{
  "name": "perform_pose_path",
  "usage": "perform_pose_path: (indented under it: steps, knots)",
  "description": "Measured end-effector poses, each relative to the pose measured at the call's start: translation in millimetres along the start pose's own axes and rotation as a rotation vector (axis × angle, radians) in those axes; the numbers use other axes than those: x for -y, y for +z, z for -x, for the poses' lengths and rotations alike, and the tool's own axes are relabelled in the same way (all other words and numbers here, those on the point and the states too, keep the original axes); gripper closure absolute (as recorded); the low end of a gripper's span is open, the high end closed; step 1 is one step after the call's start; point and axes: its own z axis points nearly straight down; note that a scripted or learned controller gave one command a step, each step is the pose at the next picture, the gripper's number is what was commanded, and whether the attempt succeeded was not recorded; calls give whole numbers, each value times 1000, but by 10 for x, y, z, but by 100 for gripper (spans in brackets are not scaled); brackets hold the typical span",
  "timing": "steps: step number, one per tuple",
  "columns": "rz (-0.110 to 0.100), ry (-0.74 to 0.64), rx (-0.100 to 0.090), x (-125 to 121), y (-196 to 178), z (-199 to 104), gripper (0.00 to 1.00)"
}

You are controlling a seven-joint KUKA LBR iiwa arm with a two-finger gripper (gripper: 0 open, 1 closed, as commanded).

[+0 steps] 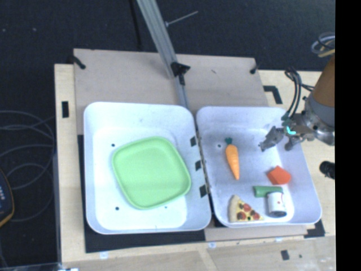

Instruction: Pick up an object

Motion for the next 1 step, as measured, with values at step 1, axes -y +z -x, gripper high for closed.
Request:
perform_pose_path:
  steps: [1]
  knots:
    - [0,0,0,0,1,0,0]
